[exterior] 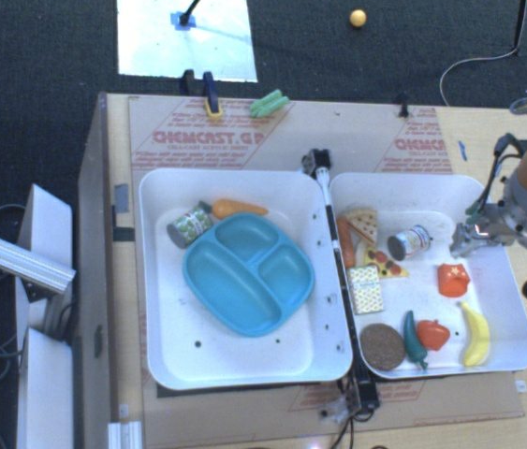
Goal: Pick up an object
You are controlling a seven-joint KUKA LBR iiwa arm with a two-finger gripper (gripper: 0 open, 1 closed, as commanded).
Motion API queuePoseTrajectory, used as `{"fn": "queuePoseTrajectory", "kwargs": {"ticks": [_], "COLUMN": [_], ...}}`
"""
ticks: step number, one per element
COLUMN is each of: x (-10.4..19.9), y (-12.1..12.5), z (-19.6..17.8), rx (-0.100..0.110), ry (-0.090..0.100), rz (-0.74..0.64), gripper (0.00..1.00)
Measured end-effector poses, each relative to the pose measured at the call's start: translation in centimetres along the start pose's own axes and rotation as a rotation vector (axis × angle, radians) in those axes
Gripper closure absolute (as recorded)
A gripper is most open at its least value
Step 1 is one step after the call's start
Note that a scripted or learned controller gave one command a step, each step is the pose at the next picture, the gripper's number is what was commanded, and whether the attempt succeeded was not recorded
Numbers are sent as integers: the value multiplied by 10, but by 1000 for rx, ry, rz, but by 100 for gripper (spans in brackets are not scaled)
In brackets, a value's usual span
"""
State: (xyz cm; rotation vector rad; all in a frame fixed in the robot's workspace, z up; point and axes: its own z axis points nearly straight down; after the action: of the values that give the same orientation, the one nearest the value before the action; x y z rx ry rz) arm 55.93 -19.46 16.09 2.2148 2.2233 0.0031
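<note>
While the gripper [466,238] hangs over the right bin's [488,193] right edge, fingers too blurry to call, it's the approach step, and grabbing the orange toy [453,279] just below needs a short drop.

Two white bins: the left bin [165,344] holds one blue plate [247,272], one carrot [239,209], one can [190,224]; the right bin [516,330] holds one banana [475,335], one tin [410,242].

Two bins side by side on the bench

Left bin [165,344]: divided plate [247,274], with a can [189,225] and carrot [238,209] behind it. Right bin [516,330] — tin [409,242] centre-back, banana [475,335] at the right, patty [383,344] front-left, gripper [464,239] over its right rear.
</note>
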Motion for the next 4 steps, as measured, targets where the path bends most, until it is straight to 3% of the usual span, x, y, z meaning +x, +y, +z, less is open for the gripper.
{"fn": "queuePoseTrajectory", "kwargs": {"ticks": [1, 2, 3, 4], "x": [-13, -12, 0, 20], "y": [8, 4, -46, -3], "z": [58, 64, 77, -73], "rx": [-13, 1, 3, -1], "ry": [-3, 0, 1, -1], "rz": [1, 1, 2, 0], "gripper": [100, 0, 0, 0]}}
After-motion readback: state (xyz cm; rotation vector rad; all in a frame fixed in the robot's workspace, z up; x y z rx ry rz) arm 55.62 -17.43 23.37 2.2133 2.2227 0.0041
